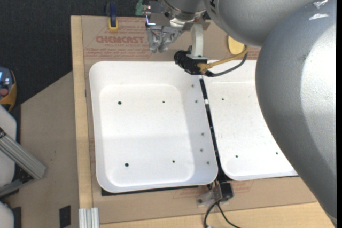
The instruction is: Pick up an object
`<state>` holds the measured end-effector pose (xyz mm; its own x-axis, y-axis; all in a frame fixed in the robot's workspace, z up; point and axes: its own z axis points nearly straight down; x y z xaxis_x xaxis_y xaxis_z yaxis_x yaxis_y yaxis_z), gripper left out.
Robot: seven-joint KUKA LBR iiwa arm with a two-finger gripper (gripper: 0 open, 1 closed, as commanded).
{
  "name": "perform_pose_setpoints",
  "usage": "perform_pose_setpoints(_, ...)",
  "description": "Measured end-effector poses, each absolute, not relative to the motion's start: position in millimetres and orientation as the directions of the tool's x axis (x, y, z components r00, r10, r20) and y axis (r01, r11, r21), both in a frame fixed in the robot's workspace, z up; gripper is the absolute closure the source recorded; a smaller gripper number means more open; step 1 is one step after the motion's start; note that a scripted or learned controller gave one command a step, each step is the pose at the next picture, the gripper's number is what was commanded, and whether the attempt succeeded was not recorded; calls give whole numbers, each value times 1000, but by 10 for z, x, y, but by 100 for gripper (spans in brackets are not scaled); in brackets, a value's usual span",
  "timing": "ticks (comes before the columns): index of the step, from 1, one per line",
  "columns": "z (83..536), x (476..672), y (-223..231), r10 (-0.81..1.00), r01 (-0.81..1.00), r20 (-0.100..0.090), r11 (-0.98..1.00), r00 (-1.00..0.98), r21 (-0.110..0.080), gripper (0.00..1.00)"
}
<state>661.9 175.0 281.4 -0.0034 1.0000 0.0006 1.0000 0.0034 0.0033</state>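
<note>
At twelve o'clock of the left bin (pixel 96 115), the gripper (pixel 159 42) hovers, its grip unclear; where an object lies cannot be told, so picking seems unstarted, and next it must find one.

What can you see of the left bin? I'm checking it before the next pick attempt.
The left bin is a shallow white tray, plastic by its look, roughly square with rounded corners and a raised rim around a sunken flat floor. Four small dark dots mark the floor near its corners. It lies flat on the brown board, and its right rim meets the right bin along a dark seam. The arm's gripper is above the board just past the bin's far rim.
</note>
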Motion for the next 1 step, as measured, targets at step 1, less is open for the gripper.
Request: perform_pose_setpoints(1,3505,6676,1194,1000,1000,-1,-5,5,9,100)
